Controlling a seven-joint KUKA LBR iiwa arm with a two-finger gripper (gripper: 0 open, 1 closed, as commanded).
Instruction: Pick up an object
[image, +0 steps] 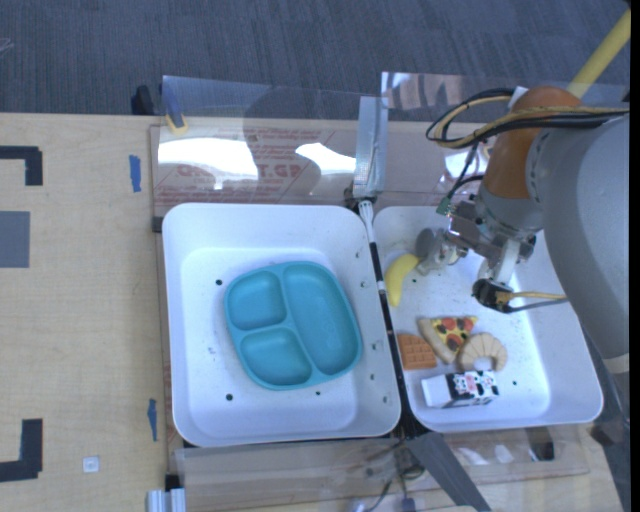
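In the right-hand bin (570, 390), near its back wall, my end effector (437, 250) hangs low over the white floor, reaching in from the right on my grey arm (580, 190) with its orange band (515, 150). I cannot tell how far it is parted, nor whether anything sits in it; the tip is small and dark against the bin. Just beside it, toward the divider between the bins, lies a yellow banana (399, 277), close to my tip, though I cannot make out whether we touch. Farther forward in the same bin sit a pizza slice (447, 331), a waffle-like brown square (414, 349) touching its left side, a croissant (485, 351) just to its right, and a small black-and-white carton (459, 387) nearest the front wall. The left-hand bin (190, 300) carries a blue divided plate (291, 323) with three compartments, lying flat at its middle. Both bins rest side by side on the pale surface (75, 300).
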